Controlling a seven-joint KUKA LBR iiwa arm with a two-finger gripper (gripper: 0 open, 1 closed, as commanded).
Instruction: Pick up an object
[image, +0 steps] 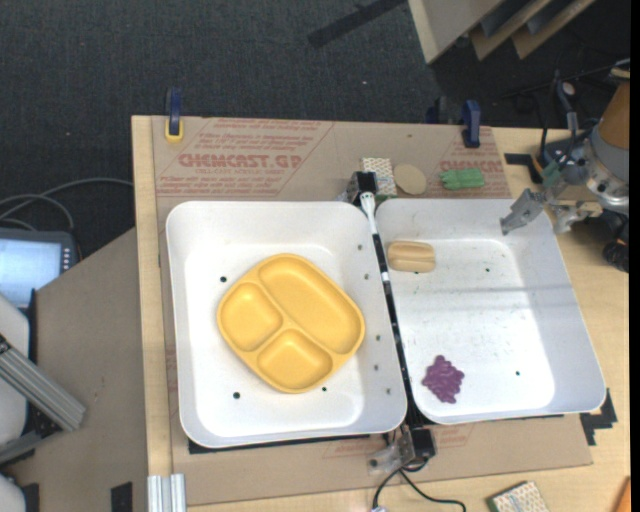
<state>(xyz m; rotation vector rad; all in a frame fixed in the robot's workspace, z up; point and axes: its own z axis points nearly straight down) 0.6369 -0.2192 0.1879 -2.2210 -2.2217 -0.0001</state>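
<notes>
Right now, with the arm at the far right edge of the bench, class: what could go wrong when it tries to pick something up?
1. The bread roll lies close to the right bin's left wall, so a finger may strike the wall.
2. The purple grapes are small and lumpy; the fingers may slip off them.
3. The gripper sits at the bin's top right corner, far from the yellow plate in the left bin, which is wide, flat and hard to pinch.

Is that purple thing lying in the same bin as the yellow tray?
No, the purple thing lies in the right bin, while the yellow tray sits in the left bin.
</notes>
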